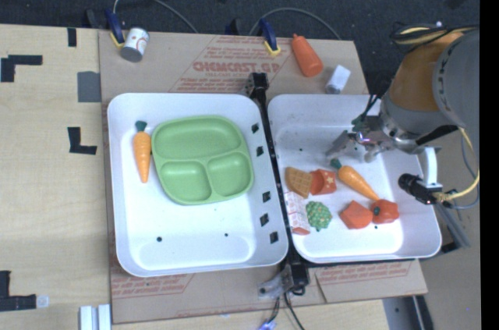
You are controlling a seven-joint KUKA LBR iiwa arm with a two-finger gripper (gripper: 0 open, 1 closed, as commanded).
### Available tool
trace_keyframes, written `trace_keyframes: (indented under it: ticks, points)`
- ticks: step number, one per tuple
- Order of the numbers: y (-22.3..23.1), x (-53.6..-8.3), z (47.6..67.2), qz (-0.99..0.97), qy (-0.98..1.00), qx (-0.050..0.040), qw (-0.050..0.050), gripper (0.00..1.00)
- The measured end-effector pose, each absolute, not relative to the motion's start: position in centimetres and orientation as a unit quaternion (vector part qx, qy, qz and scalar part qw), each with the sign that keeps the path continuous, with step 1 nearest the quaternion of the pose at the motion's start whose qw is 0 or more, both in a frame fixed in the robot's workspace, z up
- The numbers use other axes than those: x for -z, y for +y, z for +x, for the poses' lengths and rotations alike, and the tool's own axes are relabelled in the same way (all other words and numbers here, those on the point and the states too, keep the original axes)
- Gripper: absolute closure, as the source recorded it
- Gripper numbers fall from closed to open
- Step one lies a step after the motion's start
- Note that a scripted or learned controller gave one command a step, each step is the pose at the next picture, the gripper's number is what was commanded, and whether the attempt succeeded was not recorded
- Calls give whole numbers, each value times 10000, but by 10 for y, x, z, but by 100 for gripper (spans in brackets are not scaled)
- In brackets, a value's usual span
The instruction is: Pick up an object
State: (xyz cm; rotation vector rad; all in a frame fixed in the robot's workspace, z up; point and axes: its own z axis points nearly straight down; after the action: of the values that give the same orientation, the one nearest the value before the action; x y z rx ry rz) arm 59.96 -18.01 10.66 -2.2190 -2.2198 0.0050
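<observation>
Orange and tapered, the carrot (pixel 358 182) lies in the right bin (pixel 421 246) just below the gripper (pixel 348 146), whose two fingers stand spread with nothing between them. A good pick would likely drop the fingers across the carrot's narrow width, not its length, since its smooth plastic skin may slip and the red pepper (pixel 368 213) sits near its thick end. Beside the carrot lie a ridged waffle piece (pixel 299 181) and knobbly green broccoli (pixel 318 214).
</observation>
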Motion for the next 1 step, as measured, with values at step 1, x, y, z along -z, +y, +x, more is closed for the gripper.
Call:
trace_keyframes:
  ticks: [1]
  points:
    - [-200,-87,543,-7068,-7074,7,-21,0]
